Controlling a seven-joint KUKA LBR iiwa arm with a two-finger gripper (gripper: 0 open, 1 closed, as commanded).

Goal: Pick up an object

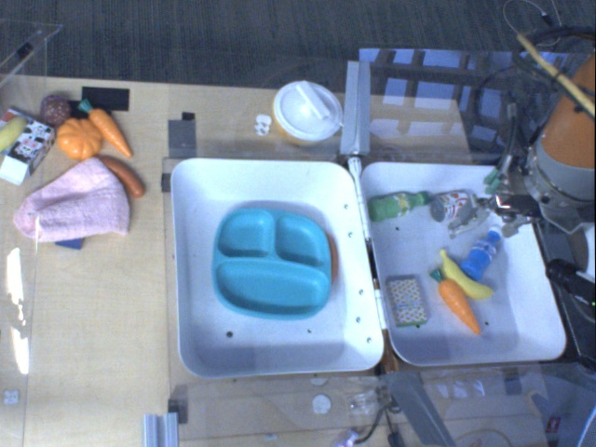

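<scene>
The right bin holds several objects. A green bottle lies at its far left, and a silver can lies beside it. A small blue bottle rests near the middle, touching a yellow banana. An orange carrot lies just below the banana. A speckled sponge sits near the bin's left wall. My gripper hangs over the bin's far right part, just right of the can and above the blue bottle. Nothing shows in its grasp.
The left bin holds a blue divided tray. A white bowl sits behind the bins. On the bench at the left lie a pink cloth, a toy pumpkin, a carrot and a sausage.
</scene>
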